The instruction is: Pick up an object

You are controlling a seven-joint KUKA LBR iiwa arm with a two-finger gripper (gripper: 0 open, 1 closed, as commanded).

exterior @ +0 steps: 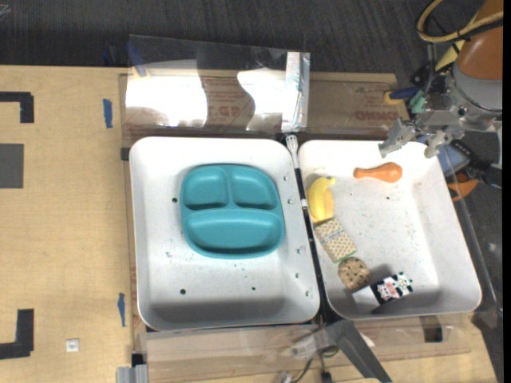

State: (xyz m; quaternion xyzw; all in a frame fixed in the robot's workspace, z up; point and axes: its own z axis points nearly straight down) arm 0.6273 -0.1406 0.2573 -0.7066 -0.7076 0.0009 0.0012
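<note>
Lying nearest the front edge of the right bin (pixel 447 238), close to its front right corner, is a small black-and-white block (pixel 391 288) that looks like a toy cow, tilted on the bin floor. Just to its left, touching or nearly so, sits a round speckled cookie (pixel 353 272), and behind that a patterned rectangular wafer-like piece (pixel 334 238) lies along the bin's left wall. Farther back along the same wall a yellow banana (pixel 321 199) rests, its far end curving toward the bin's back left corner. An orange carrot-shaped toy (pixel 378 173) lies toward the back edge of the right bin, well apart from the banana, pointing left. In the left bin (pixel 152 214) a teal divided plate (pixel 232 210) with three compartments sits near the middle. Beyond both bins a clear plastic sheet (pixel 215 90) stands against brown cardboard along the back of the table (pixel 56 214). The jaws (pixel 413 138) hang over the back right corner of the right bin, above and to the right of the carrot toy; the two fingers stand spread apart and grip nothing.
</note>
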